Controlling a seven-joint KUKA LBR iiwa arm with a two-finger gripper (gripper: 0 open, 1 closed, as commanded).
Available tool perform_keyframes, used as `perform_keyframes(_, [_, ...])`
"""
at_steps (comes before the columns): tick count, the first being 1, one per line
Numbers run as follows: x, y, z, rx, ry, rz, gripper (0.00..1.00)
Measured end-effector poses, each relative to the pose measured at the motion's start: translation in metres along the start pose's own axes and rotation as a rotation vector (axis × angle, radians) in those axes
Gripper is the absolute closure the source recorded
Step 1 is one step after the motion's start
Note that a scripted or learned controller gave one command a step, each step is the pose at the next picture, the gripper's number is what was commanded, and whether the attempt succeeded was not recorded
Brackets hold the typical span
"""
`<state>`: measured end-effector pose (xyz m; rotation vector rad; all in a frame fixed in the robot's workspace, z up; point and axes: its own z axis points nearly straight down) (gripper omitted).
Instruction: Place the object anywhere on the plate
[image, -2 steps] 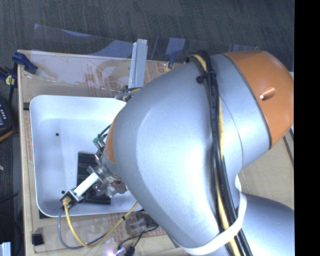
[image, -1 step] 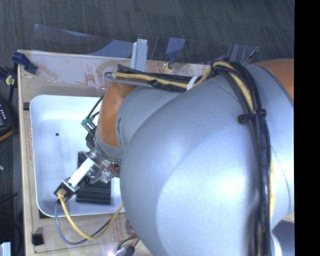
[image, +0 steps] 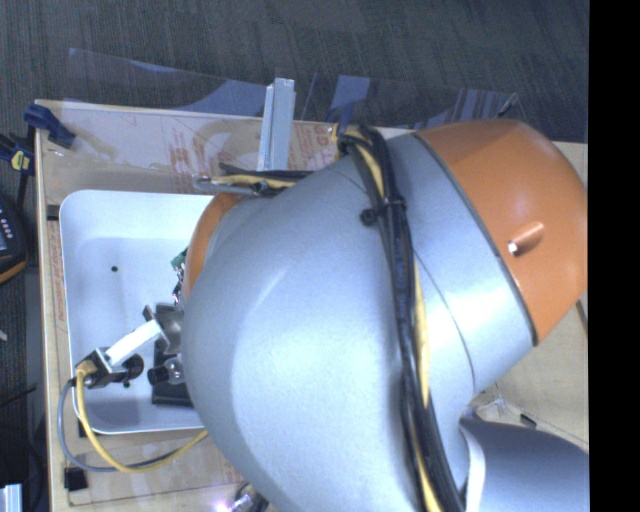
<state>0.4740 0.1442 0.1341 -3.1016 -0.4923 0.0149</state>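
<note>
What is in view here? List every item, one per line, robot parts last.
Bin: one, white, left of the bench, partly covered by the arm.
Bench: one, pale wood, under the bin.
Post: one, silver, upright behind the bin.
Yellow cable: one, looping over the bin's near edge.
Clamp: one, blue, at the bench's far left corner.
Floor: dark grey, beyond the bench.
Arm: one, grey, with an orange band, across most of the frame.
Arm cables: a bundle, black and yellow, along the arm.
Gripper: one, dark, low in the bin; finger state unclear.
</note>
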Motion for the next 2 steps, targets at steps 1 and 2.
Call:
perform_keyframes(1, [-0.013, 0.045, -0.057, 0.002, 0.006, -0.035, 1.0])
perform_keyframes(2, [0.014, -0.036, -0.041, -0.001, 0.008, 0.083, 1.0])
